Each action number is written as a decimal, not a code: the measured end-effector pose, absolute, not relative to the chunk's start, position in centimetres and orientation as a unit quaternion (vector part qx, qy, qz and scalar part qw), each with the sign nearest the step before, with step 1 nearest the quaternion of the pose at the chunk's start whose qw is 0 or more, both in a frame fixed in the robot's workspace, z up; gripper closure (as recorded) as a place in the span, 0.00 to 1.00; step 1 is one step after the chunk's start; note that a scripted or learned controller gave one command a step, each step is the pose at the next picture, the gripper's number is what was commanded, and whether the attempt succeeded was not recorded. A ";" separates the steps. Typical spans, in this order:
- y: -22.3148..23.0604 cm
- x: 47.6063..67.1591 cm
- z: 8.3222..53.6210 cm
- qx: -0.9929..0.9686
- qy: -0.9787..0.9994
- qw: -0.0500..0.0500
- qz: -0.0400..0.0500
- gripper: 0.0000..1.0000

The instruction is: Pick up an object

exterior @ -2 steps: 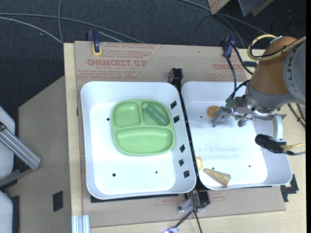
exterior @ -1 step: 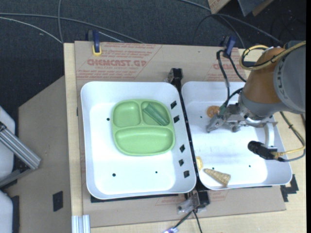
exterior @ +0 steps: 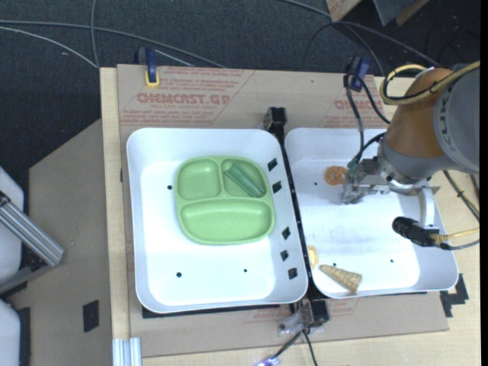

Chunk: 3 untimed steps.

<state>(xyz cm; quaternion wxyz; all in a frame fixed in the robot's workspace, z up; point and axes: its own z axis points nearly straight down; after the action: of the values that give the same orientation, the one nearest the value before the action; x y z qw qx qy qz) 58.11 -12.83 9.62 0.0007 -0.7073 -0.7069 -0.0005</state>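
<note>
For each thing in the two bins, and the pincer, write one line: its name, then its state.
Green divided plate: flat in the left bin, right way up.
Cone-shaped object: lying on its side, right bin.
Orange round object: resting beside the pincer.
Pincer: lowered into the right bin.

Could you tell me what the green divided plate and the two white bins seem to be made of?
The green divided plate looks like moulded plastic: uniform colour, soft matte sheen, rounded compartment ridges. The left bin and right bin look like thin formed plastic, smooth and slightly glossy, with rounded corners.
</note>
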 end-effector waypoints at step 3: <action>-11.9 58.0 25.1 -0.707 -0.708 -0.003 -0.002 1.00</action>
<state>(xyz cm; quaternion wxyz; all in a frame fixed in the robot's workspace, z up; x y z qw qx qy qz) 57.99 -11.92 25.12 -0.0027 -0.7066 -0.7076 -0.0018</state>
